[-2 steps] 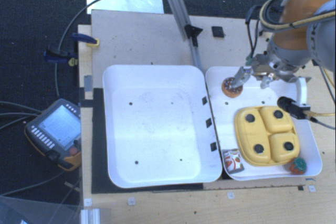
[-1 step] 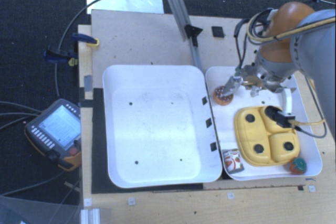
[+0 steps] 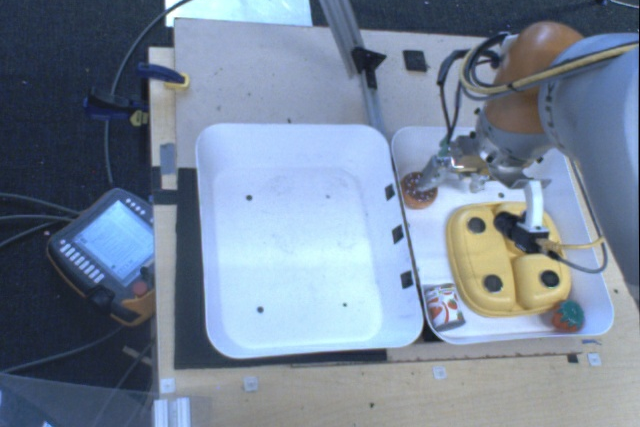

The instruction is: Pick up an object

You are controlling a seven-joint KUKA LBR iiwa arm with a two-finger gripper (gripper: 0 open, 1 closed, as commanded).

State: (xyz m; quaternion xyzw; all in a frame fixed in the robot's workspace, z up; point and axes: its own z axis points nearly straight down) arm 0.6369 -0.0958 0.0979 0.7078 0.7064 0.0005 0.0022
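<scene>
Fingers (image 3: 438,171) hard to make out, grip unclear, beside brown disc (image 3: 418,189), arm (image 3: 580,85) overhanging right bin (image 3: 590,310)

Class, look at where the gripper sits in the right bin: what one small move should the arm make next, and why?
Probably a short descent onto the round brown object. The gripper sits just beside and above it at the right bin's left edge, with nothing visibly held, so lowering there seems the nearest chance of a pick.
</scene>
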